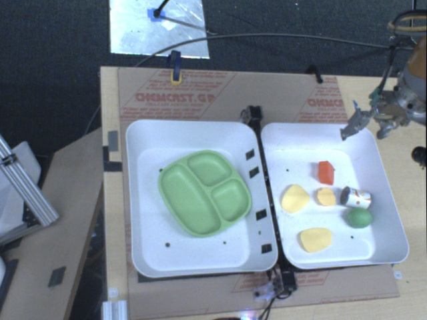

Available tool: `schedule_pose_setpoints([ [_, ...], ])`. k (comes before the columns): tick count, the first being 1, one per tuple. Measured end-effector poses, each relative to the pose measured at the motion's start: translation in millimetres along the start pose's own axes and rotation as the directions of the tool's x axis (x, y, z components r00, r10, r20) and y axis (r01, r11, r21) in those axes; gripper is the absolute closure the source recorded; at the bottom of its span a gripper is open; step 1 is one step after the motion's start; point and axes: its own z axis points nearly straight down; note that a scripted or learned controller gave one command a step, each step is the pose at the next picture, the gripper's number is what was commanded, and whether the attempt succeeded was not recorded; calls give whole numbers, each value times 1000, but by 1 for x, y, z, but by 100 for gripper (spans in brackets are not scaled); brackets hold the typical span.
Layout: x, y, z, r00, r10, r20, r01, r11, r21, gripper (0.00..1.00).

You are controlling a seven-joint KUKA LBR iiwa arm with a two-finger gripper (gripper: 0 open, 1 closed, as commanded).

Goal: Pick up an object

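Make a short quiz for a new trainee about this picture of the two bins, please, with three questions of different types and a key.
1. True or false: the green divided plate lies in the left bin.
2. Multiple choice: which item in the right bin lies nearest to the tool? A) the orange-red block B) the green ball C) the pale yellow piece near the front rim
3. Fill in: the small white can lies just above the ____ ball.

Key: 1 true; 2 A; 3 green.
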Motion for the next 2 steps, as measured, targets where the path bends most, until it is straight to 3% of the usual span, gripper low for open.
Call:
schedule_pose_setpoints([
  [1, 1, 2, -7, 1000, -3, 2, 3, 1000, -11, 0],
  [2, -3, -7, 43, 1000, 0, 2, 0, 1000, -7, 0],
])
